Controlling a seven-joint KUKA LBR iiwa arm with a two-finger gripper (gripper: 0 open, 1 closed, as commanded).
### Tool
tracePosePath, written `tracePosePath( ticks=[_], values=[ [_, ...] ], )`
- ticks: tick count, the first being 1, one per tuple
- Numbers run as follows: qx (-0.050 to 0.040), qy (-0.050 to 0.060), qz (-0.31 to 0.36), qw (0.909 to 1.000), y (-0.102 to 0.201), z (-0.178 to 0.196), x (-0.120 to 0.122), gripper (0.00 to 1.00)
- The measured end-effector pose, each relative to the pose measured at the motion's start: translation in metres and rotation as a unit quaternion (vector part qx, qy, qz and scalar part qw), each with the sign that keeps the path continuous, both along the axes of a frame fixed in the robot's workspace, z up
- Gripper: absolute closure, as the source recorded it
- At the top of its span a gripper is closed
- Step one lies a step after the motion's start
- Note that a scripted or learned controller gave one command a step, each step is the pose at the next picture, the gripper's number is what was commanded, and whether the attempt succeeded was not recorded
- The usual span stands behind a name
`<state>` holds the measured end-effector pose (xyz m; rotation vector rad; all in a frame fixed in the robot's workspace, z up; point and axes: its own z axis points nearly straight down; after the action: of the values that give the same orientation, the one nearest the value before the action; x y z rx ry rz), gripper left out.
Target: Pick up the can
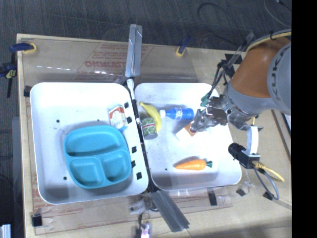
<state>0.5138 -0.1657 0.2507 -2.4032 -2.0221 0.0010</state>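
Nearest the camera, a carrot lies in the right bin. Left of it, a blue divided tray sits in the left bin, a small carton at its far corner. Farther back, the can rests against the central divider, touching a banana. Beyond lies a blue-capped bottle. At right, the gripper hangs over a small orange-and-white item; its fingers are too blurred to judge.

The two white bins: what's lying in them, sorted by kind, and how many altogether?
Food-shaped items: 2, banana and carrot
Drink containers: 2, can and blue bottle
Cartons: 2, and
Trays: 1, blue
Total: 7
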Motion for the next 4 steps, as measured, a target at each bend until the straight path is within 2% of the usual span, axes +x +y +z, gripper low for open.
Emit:
tracePosePath(
  ticks=[1,2,3,4],
  values=[
    [0.0002,0.002,0.056,0.9984,0.143,-0.060,-0.038,1.00],
    [0.0001,0.002,0.055,0.9985,0.142,-0.060,-0.038,0.00],
    [-0.0002,0.001,0.061,0.9981,0.109,-0.060,-0.038,0.00],
    [0.0098,-0.006,0.071,0.9974,0.076,-0.101,-0.031,0.00]
  ],
)
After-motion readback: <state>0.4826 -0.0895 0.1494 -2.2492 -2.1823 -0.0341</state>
